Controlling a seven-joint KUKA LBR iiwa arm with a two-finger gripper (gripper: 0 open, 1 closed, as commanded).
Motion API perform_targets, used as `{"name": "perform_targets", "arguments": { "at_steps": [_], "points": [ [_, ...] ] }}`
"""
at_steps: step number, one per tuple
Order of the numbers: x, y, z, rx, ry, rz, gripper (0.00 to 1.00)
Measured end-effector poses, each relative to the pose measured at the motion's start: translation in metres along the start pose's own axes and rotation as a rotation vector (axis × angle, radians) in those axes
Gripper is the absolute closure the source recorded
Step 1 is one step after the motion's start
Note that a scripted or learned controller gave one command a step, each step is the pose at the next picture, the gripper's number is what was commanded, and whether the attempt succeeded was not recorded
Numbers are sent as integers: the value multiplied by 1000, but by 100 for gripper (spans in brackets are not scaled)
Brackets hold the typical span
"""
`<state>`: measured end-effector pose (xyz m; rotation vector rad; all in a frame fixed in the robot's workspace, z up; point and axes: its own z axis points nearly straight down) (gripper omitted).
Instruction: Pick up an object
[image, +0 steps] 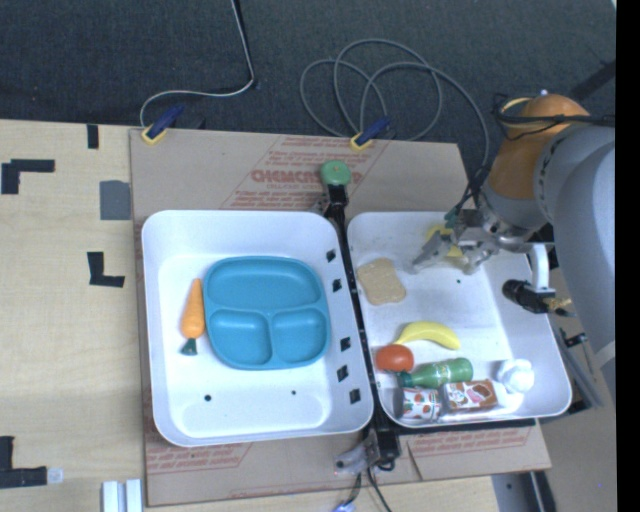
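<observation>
Arm (560, 170) enters from the right, grey body with orange band, wrist bent down over the far part of the right bin (470, 225). Jaws (455, 250) sit low above the bin floor near its back wall; fingers look spread, nothing between them. A small yellow piece (441, 234) shows just beside the jaws; whether it touches them I cannot tell.

Right bin contents: tan flat piece (381, 281) near the divider; banana (429, 334) mid-bin; tomato (395, 357), green bottle (437, 374) and a red-labelled carton (448, 399) along the near wall; white bottle (517, 377) in the near right corner.

Left bin (170, 390): blue divided plate (267, 311) at centre, carrot (192, 312) just left of it.

Both bins rest on cardboard on the table (60, 300).
</observation>
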<state>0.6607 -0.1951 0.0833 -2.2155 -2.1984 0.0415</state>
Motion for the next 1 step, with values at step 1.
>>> {"name": "perform_targets", "arguments": {
  "at_steps": [1],
  "points": [
    [-1, 0, 0, 2, 4, -3, 0]
  ]
}}
